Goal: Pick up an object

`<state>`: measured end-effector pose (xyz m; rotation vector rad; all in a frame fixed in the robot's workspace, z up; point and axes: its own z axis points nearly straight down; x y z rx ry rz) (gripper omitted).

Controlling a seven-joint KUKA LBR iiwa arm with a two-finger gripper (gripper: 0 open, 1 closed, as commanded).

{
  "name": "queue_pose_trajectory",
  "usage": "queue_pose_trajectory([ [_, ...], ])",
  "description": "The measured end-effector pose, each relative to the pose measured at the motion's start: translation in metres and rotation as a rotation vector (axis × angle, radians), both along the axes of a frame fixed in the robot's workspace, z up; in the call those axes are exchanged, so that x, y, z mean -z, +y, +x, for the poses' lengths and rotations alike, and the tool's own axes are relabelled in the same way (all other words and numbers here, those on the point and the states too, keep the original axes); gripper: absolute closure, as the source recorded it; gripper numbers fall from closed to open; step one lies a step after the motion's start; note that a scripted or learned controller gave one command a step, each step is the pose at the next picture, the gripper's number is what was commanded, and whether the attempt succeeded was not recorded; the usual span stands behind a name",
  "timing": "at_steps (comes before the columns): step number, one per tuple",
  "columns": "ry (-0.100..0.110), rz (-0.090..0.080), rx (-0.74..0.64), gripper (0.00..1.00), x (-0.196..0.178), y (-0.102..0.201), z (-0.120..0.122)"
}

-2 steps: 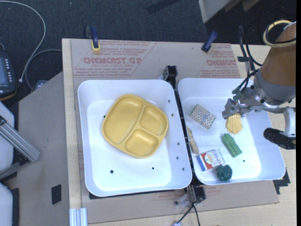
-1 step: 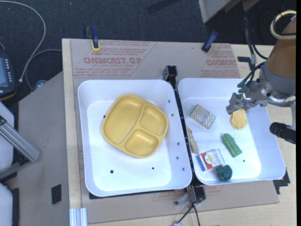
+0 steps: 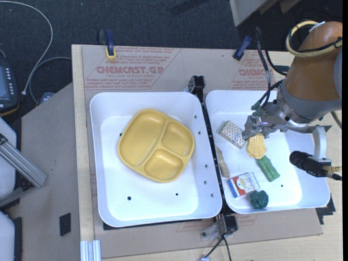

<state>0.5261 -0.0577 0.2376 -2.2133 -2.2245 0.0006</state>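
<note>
My gripper [image 3: 255,128] is low in the right bin [image 3: 304,200], just above the yellow corn toy [image 3: 256,145]. My hand is too hidden to tell its state. I think I am about to grab. Next I must go straight down onto the corn. My arm [image 3: 312,75] bends in from the right. A green stick [image 3: 268,168] lies just beside the corn.

One camera sits fixed above the bench [image 3: 81,145], looking down at a slant (moderately near) on both bins; the arm [image 3: 315,64] enters right of the left bin [image 3: 103,162].
</note>
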Motion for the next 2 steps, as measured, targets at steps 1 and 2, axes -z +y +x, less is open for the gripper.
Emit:
queue_pose_trajectory([
  [1, 0.0, 0.001, -0.002, 1.0, 0.004, 0.064, -0.007],
  [2, 0.001, -0.001, 0.0, 1.0, 0.019, 0.12, -0.013],
])
